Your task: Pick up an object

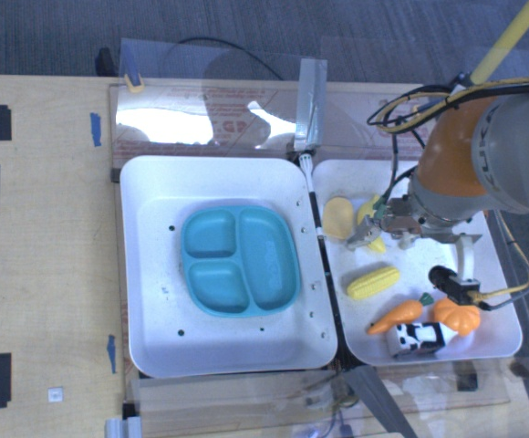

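Beside the pale toy [338, 217], pincer [371, 236] hovers.

You have two shallow white plastic bins: the left bin [146, 272] and the right bin [502, 331]. Count one teal divided plate [241, 259], one yellow toy corn cob [372, 282], one pale tan rounded toy [338, 217], one orange toy carrot [395, 317], one orange rounded toy [458, 318], and one black-and-white toy cow [418, 337].

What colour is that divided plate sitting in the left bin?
The divided plate is light turquoise blue, plain with no pattern, seen clearly in the camera view.
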`<move>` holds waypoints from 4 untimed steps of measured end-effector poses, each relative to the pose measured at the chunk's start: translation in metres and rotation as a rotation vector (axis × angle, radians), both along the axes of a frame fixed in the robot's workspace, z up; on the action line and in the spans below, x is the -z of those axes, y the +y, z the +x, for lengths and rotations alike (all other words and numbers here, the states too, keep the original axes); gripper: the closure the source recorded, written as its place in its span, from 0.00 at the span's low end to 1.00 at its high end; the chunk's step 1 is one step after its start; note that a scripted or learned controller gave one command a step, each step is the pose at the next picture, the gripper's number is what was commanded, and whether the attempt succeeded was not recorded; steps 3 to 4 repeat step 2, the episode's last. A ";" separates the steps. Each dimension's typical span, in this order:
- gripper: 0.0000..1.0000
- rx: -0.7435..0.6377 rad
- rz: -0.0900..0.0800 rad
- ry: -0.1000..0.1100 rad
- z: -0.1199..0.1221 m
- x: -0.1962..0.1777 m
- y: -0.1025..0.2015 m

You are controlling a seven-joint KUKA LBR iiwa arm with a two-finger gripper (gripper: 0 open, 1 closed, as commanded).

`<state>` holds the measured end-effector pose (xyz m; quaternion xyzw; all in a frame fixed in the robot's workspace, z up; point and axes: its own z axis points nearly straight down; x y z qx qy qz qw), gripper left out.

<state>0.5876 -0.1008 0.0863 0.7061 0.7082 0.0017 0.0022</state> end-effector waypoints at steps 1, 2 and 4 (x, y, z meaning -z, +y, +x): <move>1.00 0.003 -0.002 -0.008 0.002 -0.011 -0.002; 1.00 -0.096 0.001 -0.007 0.009 -0.135 0.052; 1.00 -0.096 0.001 -0.007 0.009 -0.135 0.052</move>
